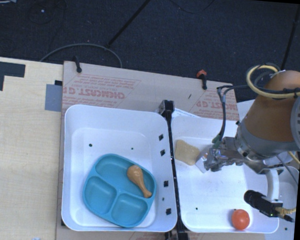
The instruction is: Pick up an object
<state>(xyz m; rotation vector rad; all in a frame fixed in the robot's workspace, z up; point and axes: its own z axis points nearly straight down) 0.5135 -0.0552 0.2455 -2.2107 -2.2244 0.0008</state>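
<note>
From the fixed overhead camera, two shallow white plastic bins sit side by side on a pale wooden bench, split by a black divider rail point(167, 166). The left bin point(80, 131) holds a blue moulded plastic tray with three compartments point(108, 200), lying toward the bin's near side. A tan toy chicken drumstick point(140, 180) rests on the tray's far right part, its thick end pointing far-left and its thin end near-right, reaching the tray's right rim.

In the right bin point(203, 222), a flat beige sponge-like slab point(186, 152) lies at the far left, close to the divider. A small round orange-red tomato-like ball point(240, 219) sits at the bin's near right corner, well apart from the slab.

The grey arm with its orange band point(275, 110) reaches in from the right, over the right bin. Its two-finger gripper point(211, 162) hangs low just to the right of the beige slab, near its right edge. Whether it touches the slab is unclear, and how its jaws stand cannot be told from this angle. A black cylindrical fitting point(261, 202) juts out below the arm, just far and right of the ball.
</note>
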